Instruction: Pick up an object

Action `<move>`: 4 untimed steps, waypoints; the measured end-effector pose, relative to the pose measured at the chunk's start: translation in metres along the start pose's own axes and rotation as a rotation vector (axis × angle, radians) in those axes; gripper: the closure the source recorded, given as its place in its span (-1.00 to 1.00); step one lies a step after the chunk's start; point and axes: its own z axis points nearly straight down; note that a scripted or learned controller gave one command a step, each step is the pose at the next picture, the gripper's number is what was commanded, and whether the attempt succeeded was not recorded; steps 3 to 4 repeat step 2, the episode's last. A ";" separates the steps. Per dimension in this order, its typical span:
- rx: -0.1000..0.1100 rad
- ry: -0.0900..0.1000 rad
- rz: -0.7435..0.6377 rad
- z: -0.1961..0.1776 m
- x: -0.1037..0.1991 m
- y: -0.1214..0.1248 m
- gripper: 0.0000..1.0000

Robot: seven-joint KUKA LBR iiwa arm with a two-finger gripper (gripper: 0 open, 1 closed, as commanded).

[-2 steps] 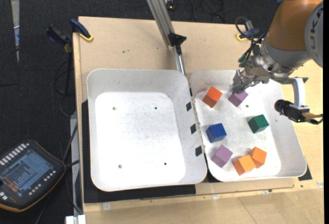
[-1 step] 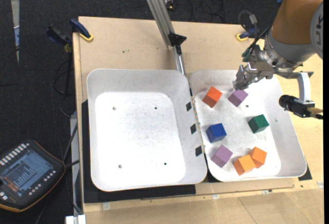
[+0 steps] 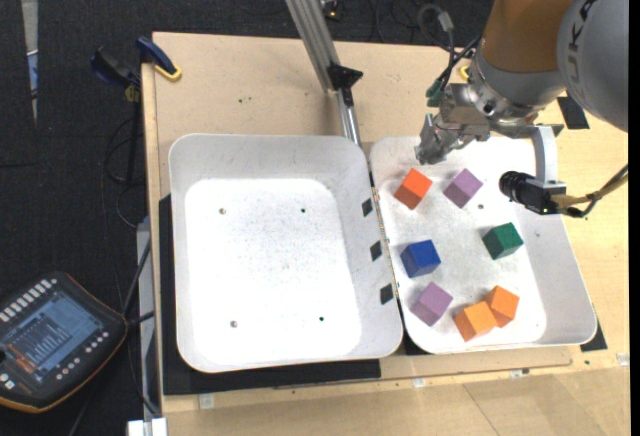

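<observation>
My pincer (image 3: pixel 432 150): hanging over the far part of the right bin (image 3: pixel 560 269), just beyond the orange cube (image 3: pixel 412 188); whether it is open or closed I cannot tell, and I see nothing in its grip
Orange cube: lying in the right bin near its far-left corner, just below my pincer tip, apart from it as far as I can see
Purple cube (image 3: pixel 463 188): just right of the orange cube
Blue cube (image 3: pixel 420 257): nearer the camera than the orange cube, by the bin's left wall
Green cube (image 3: pixel 502 240): right of the blue cube
Second purple cube (image 3: pixel 433 303): just beyond the blue cube toward the near rim
Two more orange cubes (image 3: pixel 488 312): touching each other, right of the second purple cube
Left bin (image 3: pixel 190 224): beside the right bin, well left of the orange cube
Teach pendant (image 3: pixel 50 339): on the floor, far left of the orange cube
</observation>
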 end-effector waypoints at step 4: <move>0.004 0.000 0.000 0.026 0.110 0.032 1.00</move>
